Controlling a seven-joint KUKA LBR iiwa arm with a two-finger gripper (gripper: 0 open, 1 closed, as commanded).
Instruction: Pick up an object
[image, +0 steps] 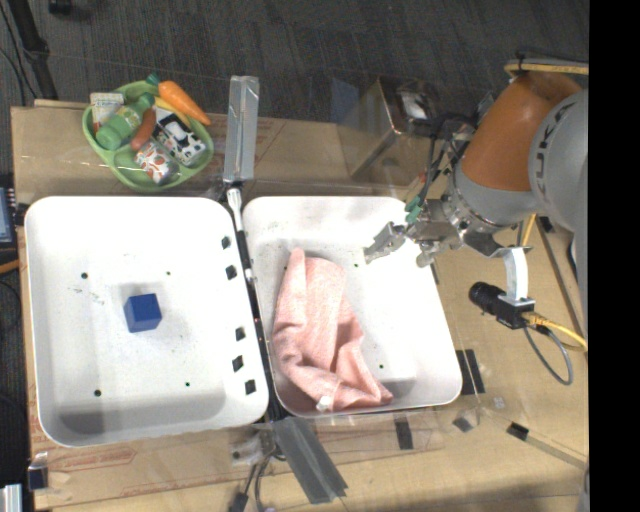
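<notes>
Crumpled pink cloth (322, 335) in right bin; blue cube (143, 311) in left.

Two white bins sit side by side on the bench. The left bin (60, 300) holds a blue cube (143, 311) near its middle. The right bin (420, 330) holds a crumpled pink cloth (318, 335) along its left half. The gripper (398, 240) hangs over the right bin's upper right edge, apart from the cloth. A green bowl (120, 172) of toy food stands beyond the left bin
</notes>
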